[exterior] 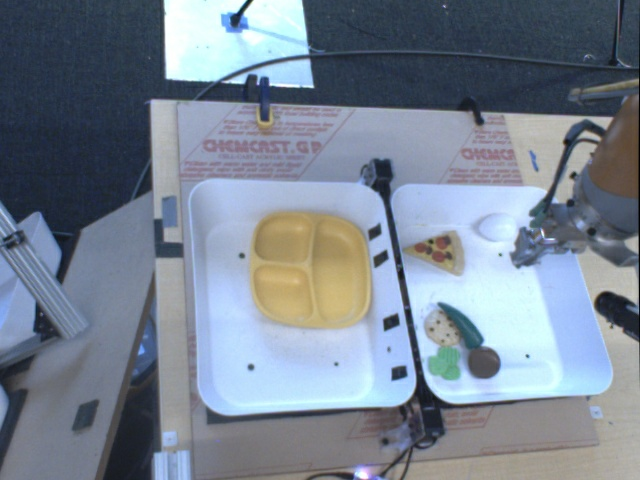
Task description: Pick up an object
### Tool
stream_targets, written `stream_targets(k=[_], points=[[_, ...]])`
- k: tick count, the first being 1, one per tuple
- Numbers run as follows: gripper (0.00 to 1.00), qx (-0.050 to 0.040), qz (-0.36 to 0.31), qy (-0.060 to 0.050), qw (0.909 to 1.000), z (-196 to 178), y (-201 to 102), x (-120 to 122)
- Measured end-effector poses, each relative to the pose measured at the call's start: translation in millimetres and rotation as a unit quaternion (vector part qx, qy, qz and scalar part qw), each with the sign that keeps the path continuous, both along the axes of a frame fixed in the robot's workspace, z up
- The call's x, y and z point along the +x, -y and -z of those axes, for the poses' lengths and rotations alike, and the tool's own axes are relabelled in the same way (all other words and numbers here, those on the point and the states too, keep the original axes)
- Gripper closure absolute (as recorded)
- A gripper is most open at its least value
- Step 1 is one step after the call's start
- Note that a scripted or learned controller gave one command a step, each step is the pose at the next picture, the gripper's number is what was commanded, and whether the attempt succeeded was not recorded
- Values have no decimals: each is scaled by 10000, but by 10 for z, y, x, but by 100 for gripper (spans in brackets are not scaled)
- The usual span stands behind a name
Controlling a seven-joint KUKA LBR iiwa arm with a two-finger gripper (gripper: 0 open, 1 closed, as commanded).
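The right white bin point(560, 308) holds several toy foods: a pizza slice point(438, 251), a white egg-like piece point(494, 227), a speckled cookie point(439, 327) with a dark green pepper point(462, 324) lying across it, a green leafy piece point(445, 365) and a brown round piece point(484, 362). My gripper point(527, 247) hangs over that bin's far right part, just right of and slightly below the white piece. Nothing shows between its tips, which are small and dark against the bin.
The left white bin point(225, 298) holds a yellow divided plate point(308, 269). A black clip strip point(392, 288) runs where the two bins meet. Cables and clamps lie along the bench's far edge point(264, 103). A dark part point(618, 313) juts in at the right.
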State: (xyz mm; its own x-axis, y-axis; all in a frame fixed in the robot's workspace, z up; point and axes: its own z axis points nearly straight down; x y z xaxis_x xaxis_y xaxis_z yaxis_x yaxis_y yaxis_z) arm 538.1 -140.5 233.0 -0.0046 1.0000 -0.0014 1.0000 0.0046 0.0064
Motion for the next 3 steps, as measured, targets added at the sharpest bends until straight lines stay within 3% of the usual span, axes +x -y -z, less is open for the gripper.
stream_targets(k=[1,3], points=[[100,0,2,-5,10000,-315,2,16],[100,14,-25,-24,10000,-170,-989,326]])
